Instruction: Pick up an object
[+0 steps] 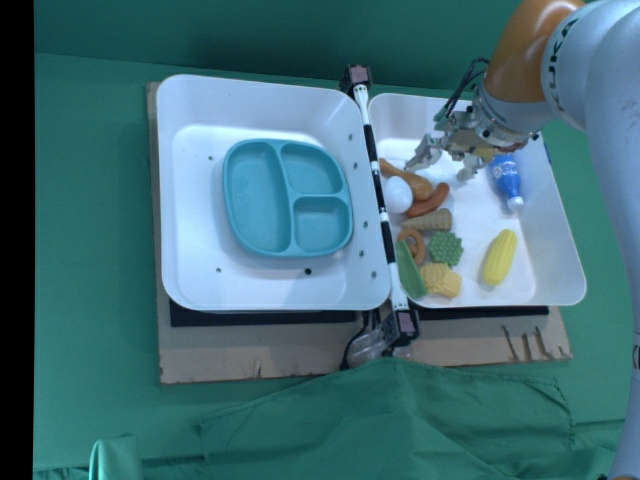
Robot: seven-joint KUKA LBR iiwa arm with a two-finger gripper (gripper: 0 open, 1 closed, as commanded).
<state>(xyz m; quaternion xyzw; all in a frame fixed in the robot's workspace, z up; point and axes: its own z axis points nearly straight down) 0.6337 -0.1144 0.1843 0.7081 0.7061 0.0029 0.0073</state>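
My gripper [445, 160] hangs over the back of the right bin [560, 258], fingers spread open and nothing between them. Just right of it lies a small blue bottle [507, 179] with a white cap. Below and left of the gripper, a brown bread piece [412, 181], a white egg [397, 195] and a red sausage [429, 201] lie bunched by the bin's left wall. Nearer the front are a short corn piece [428, 220], a pretzel [411, 244], a green knobbly piece [446, 248], a yellow chunk [441, 281] and a yellow corn cob [499, 256].
The left bin [200, 118] holds a teal divided plate [288, 197]. A black-and-white divider bar [375, 183] runs between the bins. Green cloth [400, 418] is bunched at the bench's front edge. The arm [560, 48] reaches in from the upper right.
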